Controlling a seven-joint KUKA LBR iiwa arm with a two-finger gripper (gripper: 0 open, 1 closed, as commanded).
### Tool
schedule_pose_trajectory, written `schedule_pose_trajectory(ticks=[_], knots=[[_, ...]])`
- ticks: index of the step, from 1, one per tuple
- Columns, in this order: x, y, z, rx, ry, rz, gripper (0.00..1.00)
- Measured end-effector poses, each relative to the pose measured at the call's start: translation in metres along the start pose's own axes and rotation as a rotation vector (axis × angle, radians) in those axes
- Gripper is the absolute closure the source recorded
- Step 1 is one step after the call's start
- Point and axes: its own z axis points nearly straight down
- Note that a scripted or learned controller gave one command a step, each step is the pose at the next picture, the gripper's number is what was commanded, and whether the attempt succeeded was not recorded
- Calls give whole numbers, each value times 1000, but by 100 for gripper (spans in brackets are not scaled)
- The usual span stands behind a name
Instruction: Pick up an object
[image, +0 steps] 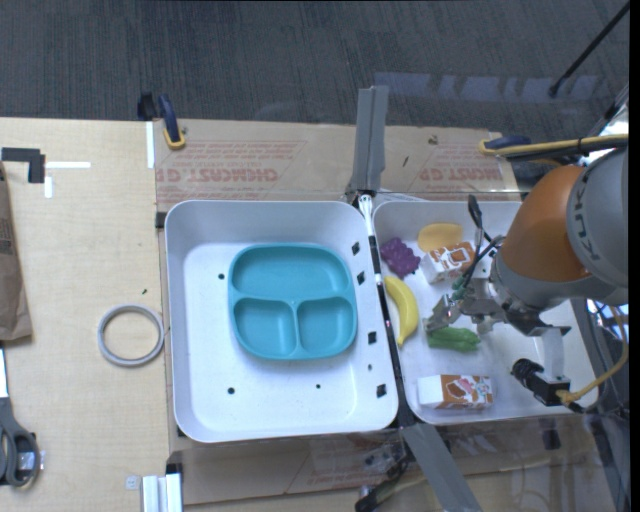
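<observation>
Green pepper (454, 339) lies in the right bin (520, 408), near its middle, just right of the banana (404, 308). The gripper (447, 312) hangs right over the pepper's left end, with the arm (555, 240) coming in from the right, its orange band above the wrist. From where I stand I cannot tell how the jaws are set; they are too small and dark against the clutter, and nothing shows plainly between them.

Around it in the same bin: purple grapes (400, 257) at the upper left, a yellow piece (440, 236) behind, a small carton (447, 260) just beside that, and a second carton (455, 391) lying toward the front edge, well apart from the pepper.

The left bin (190, 330) holds a teal divided plate (293, 301), lying flat at its middle. Out on the bench to the left sits a grey ring (131, 334), and scissors (18, 452) lie at the near left corner.
</observation>
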Motion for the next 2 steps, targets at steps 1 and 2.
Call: schedule_pose_trajectory(ticks=[1,2], knots=[[12,-16,0,-1,0,-116,0],[11,-14,-12,-8,-1,-113,100]])
